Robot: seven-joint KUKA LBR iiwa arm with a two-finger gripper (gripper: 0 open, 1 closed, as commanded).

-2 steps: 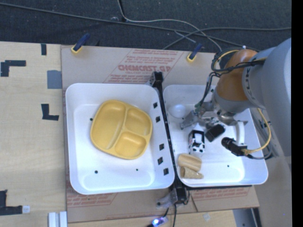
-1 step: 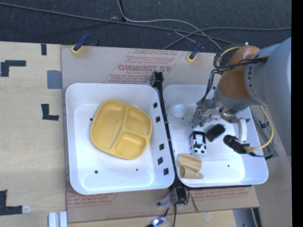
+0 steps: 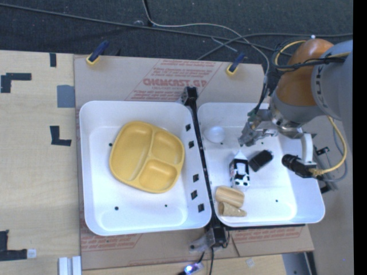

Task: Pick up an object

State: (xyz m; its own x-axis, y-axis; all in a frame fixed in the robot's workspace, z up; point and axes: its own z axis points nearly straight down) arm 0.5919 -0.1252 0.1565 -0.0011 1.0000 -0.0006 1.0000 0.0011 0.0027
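Hanging over the far part of the right bin (image 3: 309, 208), the gripper (image 3: 250, 136) points toward a pale round object (image 3: 215, 134); whether it is spread or closed I cannot tell. Nearer lie a black block (image 3: 261, 160), a black-and-white toy (image 3: 239, 173) and a tan bread-like piece (image 3: 230, 201). The left bin (image 3: 92, 171) holds a yellow divided plate (image 3: 147, 156).

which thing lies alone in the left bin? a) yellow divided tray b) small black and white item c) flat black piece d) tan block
a, the yellow divided tray lies by itself in the left bin, while the black and white item, the tan block and the flat black piece all sit in the right bin.
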